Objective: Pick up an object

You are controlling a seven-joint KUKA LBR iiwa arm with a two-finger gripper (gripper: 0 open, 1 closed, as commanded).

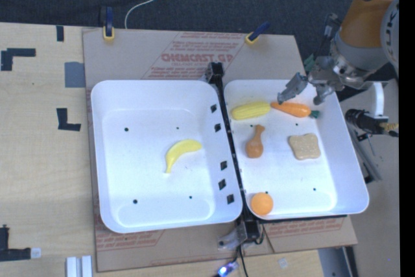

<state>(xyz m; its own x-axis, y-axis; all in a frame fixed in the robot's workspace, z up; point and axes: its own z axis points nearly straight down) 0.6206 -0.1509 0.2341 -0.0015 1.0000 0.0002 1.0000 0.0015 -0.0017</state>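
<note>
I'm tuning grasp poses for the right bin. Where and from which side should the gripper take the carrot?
Probably at the carrot's thick middle, coming straight down from above with the fingers across its width. It lies flat and roughly left-right in the right bin, tapering toward the corn, so the thin tip would likely slip. The gripper hovers just above it, open.

Arm [373, 10] cropped at right edge
</note>
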